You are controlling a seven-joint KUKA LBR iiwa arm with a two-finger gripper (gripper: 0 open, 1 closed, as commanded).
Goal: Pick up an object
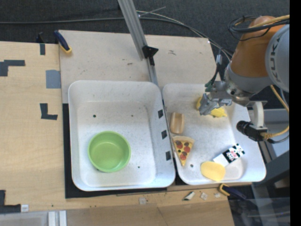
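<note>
My gripper point(207, 105) hangs low over the back of the right bin point(249, 175). A small yellow object point(218, 112) lies right beside it on its right, partly hidden by the gripper body. Whether the two touch cannot be made out. Further forward in the same bin lie a tan bread slice point(177, 123), a pizza slice point(183, 150), a yellow oval piece point(212, 171) and a small black-and-white item point(233, 153). All of these lie apart from the gripper.
A green bowl point(109, 150) sits in the front of the left bin point(77, 98). A slanted metal pole point(136, 27) crosses behind the bins. The grey and orange arm point(256, 55) reaches in over the right bin's far right corner.
</note>
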